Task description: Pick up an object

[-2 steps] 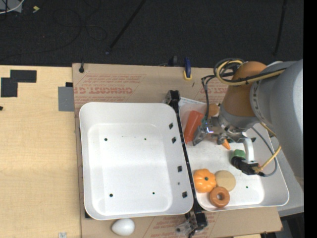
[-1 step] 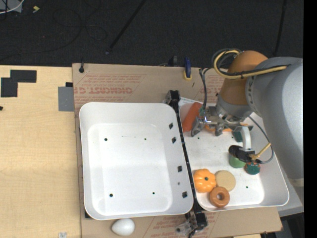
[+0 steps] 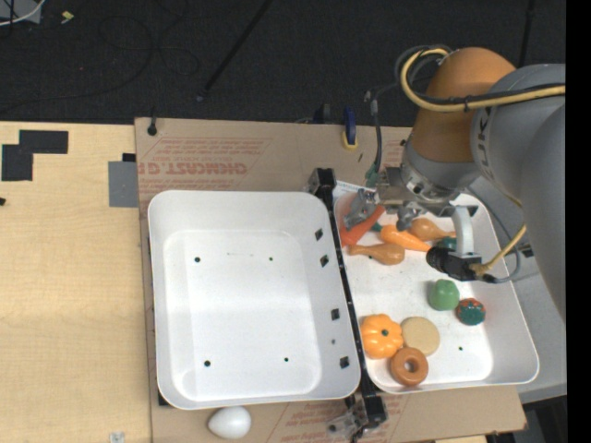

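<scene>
At the bottom edge of the frame, a white egg (image 3: pixel 229 422) lies on the cardboard outside the left bin (image 3: pixel 175 247). In the lower right bin (image 3: pixel 517 358) sit a glazed doughnut (image 3: pixel 408 365), a tan disc (image 3: pixel 421 334) and an orange pumpkin (image 3: pixel 380 335). Higher up are a green ball (image 3: pixel 444 294) and a carrot (image 3: pixel 404 237). Above them, the gripper (image 3: pixel 388 199) hangs over the orange pieces; whether it is open or closed cannot be told.

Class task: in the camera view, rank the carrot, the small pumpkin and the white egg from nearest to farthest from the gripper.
From the gripper:
1. Carrot, right bin, just beside it.
2. Pumpkin, right bin's near-left part.
3. White egg, outside the bins, below the left one.
</scene>
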### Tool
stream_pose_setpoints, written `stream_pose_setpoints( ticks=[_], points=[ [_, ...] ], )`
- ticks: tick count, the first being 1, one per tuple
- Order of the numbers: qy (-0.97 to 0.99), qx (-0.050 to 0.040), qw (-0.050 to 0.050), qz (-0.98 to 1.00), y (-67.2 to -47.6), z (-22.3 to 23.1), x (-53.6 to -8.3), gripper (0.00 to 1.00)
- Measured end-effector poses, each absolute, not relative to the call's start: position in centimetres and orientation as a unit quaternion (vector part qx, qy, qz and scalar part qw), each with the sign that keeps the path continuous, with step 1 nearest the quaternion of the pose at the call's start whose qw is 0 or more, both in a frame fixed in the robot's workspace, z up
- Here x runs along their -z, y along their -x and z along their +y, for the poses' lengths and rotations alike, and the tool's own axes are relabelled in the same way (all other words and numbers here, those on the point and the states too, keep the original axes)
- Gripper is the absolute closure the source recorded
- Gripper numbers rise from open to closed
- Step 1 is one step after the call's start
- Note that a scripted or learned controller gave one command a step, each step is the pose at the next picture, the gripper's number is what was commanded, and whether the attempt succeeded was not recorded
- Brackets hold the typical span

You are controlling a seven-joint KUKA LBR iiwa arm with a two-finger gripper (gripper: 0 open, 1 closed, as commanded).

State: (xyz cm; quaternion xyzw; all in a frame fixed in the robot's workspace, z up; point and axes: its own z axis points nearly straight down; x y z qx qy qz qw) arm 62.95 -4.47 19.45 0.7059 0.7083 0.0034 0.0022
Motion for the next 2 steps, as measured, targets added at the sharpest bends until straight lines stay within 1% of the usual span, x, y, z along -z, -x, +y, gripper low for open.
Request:
stream_pose_setpoints(
  ticks=[1,2],
  points=[
    [-0.709,0.0025,-0.001,0.706,-62.3,-10.1,-17.3,0.0],
    [-0.707,0.0019,-0.002,0.707,-62.3,-9.9,-18.3,1.0]
  ],
)
